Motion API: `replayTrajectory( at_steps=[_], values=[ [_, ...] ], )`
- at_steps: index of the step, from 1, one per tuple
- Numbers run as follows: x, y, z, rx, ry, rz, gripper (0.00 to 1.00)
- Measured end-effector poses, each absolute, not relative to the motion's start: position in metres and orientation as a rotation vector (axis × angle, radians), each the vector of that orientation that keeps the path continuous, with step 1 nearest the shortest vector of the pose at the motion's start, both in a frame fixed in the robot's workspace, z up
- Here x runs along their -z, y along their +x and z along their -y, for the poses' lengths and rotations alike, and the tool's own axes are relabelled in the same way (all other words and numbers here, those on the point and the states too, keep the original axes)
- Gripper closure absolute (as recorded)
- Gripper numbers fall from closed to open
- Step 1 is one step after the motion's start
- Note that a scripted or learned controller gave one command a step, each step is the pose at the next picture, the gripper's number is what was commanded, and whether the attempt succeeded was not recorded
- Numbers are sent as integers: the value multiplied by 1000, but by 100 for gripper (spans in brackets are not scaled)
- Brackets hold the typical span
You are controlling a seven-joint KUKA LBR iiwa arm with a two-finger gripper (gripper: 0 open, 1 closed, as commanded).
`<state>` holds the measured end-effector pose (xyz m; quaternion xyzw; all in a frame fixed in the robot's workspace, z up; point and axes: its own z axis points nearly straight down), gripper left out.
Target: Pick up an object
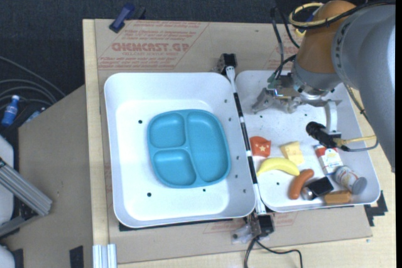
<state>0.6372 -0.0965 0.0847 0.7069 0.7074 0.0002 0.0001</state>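
Plainly, the board (151, 41) at upper centre reads "CHEMCAST GP"; one blue tray (188, 147), one banana (279, 166); my gripper's (276, 99) spread I cannot tell.

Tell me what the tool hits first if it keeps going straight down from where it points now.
Probably the bare floor of the right bin: the tool hangs over its far end, short of the toy food, though depth is unclear.

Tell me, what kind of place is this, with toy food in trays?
Probably a robotics lab or test bench. A grey and orange robot arm reaches over two white bins on a workbench, with loose cables on the dark floor and a toy banana among small objects for picking.
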Motion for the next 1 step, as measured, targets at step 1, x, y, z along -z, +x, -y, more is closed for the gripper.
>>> replayTrajectory(
  at_steps=[1],
  values=[
    [-85, 667, 94, -1, 2220, -2222, 0]
  ],
)
